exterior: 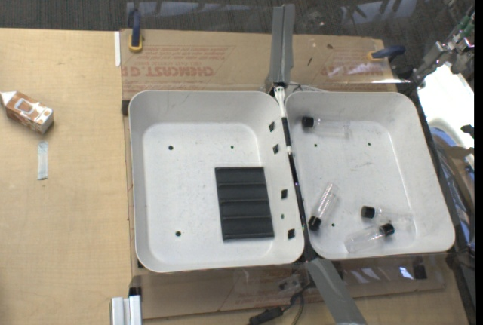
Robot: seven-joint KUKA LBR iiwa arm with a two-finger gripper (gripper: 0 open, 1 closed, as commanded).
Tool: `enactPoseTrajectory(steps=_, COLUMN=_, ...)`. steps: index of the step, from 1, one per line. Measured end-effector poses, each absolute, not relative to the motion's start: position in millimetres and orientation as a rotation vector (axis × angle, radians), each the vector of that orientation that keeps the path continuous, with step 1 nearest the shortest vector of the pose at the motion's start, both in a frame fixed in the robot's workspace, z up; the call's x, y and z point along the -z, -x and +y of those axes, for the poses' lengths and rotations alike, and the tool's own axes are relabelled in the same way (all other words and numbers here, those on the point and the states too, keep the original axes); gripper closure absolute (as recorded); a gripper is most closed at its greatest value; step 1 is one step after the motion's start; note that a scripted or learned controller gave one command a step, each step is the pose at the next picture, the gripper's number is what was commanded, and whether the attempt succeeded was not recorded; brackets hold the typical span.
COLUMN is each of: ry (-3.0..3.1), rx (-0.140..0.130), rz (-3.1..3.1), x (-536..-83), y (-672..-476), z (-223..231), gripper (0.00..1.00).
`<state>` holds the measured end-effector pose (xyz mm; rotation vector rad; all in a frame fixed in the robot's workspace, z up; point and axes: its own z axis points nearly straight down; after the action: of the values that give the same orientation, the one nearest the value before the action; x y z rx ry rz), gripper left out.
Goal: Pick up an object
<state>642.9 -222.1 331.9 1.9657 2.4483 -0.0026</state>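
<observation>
A black ribbed rectangular block [243,203] lies flat in the left white bin [137,165], toward its front right. The right white bin [424,154] holds several clear plastic vials with black caps. One vial [326,126] lies near the back left. Another vial [324,206] lies slanted near the front left, its cap toward the front. A third vial [368,239] rests by the front wall, and a separate black cap [367,212] sits just behind it.
A small orange and white box [29,112] and a pale strip [42,163] lie on the wooden bench at the left. Cardboard [196,63] lies under the bins, held by blue clamps [136,33]. Grey and white hardware [451,59] crowds the right edge.
</observation>
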Motion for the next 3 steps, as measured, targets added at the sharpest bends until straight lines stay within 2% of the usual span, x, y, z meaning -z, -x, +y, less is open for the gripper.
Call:
enactPoseTrajectory(steps=1, ry=-2.094, rx=0.003, rz=2.343, x=-391.0, y=-563.8, z=-223.0, gripper=0.0)
enactPoseTrajectory(steps=2, ry=-1.945, rx=0.002, rz=2.466, x=-441.5, y=-482.0, z=-222.7, gripper=0.0)
enactPoseTrajectory(steps=3, ry=-1.942, rx=0.004, rz=2.467, x=-449.9, y=-483.6, z=-223.0, gripper=1.0)
